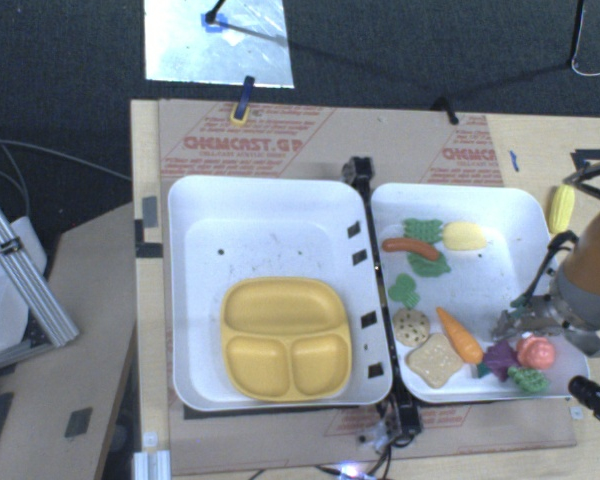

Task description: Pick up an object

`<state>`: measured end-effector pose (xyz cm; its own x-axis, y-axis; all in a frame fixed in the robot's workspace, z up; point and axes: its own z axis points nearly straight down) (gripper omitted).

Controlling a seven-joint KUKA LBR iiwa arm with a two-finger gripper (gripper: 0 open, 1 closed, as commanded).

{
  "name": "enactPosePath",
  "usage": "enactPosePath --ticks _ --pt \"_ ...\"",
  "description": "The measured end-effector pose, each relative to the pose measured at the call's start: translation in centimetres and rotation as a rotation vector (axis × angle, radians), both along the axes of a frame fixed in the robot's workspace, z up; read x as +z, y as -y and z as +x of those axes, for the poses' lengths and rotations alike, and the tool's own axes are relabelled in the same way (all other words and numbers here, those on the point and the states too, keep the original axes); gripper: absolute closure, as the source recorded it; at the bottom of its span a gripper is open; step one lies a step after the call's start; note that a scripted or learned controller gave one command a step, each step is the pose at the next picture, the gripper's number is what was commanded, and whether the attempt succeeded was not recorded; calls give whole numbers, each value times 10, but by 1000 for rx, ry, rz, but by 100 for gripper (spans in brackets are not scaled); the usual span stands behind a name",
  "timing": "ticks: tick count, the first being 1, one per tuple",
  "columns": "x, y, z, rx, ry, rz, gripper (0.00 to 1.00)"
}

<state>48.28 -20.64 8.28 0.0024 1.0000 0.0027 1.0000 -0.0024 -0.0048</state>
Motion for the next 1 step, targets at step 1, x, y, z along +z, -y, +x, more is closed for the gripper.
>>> enactPosePath --ticks 1 --pt "2 0 24 7 8 -4 100"
